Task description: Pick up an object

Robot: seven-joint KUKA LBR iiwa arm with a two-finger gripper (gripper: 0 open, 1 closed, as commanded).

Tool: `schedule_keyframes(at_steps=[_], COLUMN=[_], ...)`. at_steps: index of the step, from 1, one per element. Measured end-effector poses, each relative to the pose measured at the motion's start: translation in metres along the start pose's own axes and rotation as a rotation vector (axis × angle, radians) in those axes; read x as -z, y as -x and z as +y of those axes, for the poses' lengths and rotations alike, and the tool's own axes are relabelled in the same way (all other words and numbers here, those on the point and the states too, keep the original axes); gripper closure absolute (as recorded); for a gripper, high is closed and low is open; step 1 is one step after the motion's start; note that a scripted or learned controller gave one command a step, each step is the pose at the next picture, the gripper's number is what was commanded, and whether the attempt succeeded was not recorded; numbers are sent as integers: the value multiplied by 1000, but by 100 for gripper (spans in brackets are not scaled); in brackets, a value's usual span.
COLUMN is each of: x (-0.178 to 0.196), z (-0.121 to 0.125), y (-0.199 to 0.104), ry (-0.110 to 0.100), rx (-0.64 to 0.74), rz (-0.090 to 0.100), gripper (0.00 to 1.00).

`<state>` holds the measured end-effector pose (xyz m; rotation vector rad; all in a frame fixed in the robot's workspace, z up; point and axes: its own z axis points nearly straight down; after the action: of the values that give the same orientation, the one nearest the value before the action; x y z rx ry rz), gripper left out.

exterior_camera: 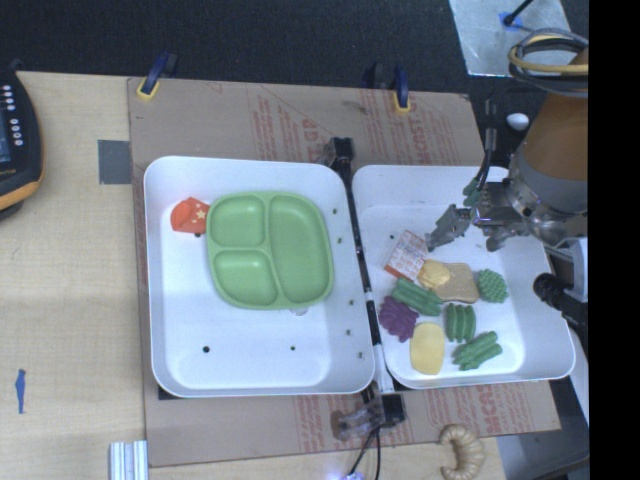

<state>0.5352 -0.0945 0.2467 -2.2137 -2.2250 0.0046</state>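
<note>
My gripper [467, 235] hangs over the back of the right bin [540, 353], its two dark fingers spread open with nothing between them. Just in front of it and to the left lies a red-and-white packet [406, 256]. Beside the packet are a yellow piece [434, 274] and a tan slice [461, 284]. Several green toy vegetables [459, 321] lie around them, with purple grapes [397, 317] and a yellow block [427, 348] nearer the front. In the left bin [180, 348] sit a green divided plate [270, 248] and a small red object [189, 215].
A dark pendant [15, 138] lies at the far left of the bench. Blue and yellow clamps [400, 90] hold the cardboard at the back. A tan curled object [462, 450] lies outside the bins at the front right.
</note>
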Motion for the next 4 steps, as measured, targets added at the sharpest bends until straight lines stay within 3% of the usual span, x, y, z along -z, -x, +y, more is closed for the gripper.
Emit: schedule_keyframes(at_steps=[1,2,3,4], x=[-58,-159,-142,-142], z=[5,8,10,10], y=[-10,1,3,3], ry=[-6,-1,5,4], rx=[0,-1,-1,-1], rz=[0,-3,-5,-5], gripper=[0,0,100,0])
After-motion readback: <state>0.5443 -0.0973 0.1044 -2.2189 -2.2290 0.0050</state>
